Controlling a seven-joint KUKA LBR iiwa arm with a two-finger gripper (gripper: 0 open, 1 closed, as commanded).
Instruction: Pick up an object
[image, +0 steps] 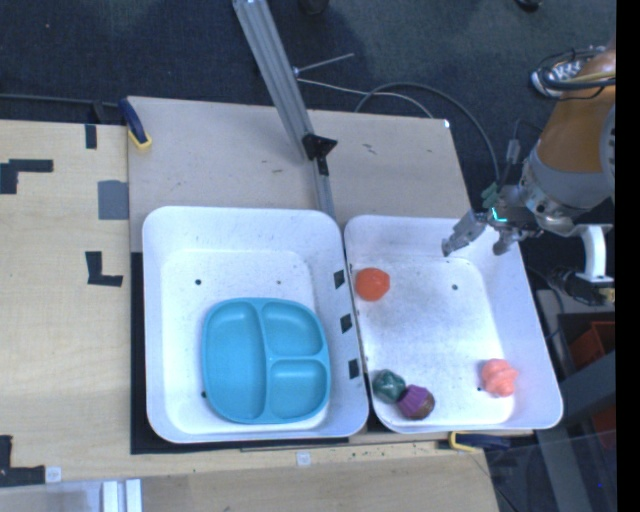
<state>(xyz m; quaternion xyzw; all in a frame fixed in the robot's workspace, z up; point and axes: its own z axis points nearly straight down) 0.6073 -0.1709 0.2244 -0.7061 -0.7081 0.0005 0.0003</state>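
Observation:
The right bin (520, 300) holds several small objects. An orange ball (372, 283) lies near its left wall. A pink lumpy piece (498, 377) rests by the right wall. A dark green piece (388, 384) and a purple one (417, 402) sit together at the front left corner. My gripper (478, 242) hangs over the bin's back right part, open, its two fingers spread with nothing between them. It is well apart from every object, to the right of and behind the orange ball.
The left bin (170, 250) holds a blue divided plate (267, 360). A grey metal pole (285, 85) slants in from the top to the bins' back edge. Cables trail behind the right bin.

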